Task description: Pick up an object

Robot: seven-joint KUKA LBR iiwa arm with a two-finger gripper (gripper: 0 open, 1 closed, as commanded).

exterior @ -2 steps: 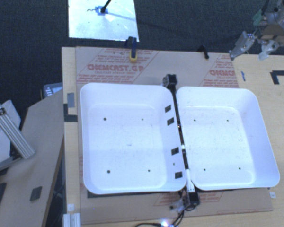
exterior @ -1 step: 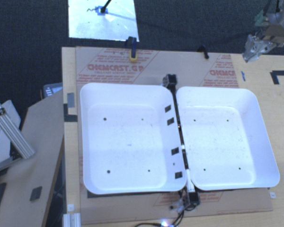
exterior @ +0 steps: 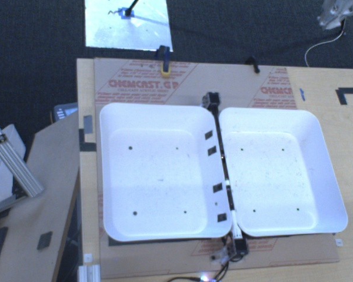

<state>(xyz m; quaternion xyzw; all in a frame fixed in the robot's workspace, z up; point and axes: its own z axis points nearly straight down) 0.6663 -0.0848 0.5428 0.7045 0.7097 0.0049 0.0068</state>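
Note:
Two shallow white bins lie side by side on the bench. The left bin (exterior: 159, 107) shows a bare white floor with a few small dark dots. The right bin (exterior: 265, 111) looks the same, with faint specks on its floor. Black clips (exterior: 212, 151) join the bins along their shared edge.
The bins rest on a tan board (exterior: 141, 82) with red lettering. A small yellow and blue clamp (exterior: 164, 69) sits at its far edge. Beyond it lies a shiny metal sheet (exterior: 128, 16). A pale metallic fixture (exterior: 338, 6) with a thin cable is at top right. An aluminium rail (exterior: 12, 160) slants at the left.

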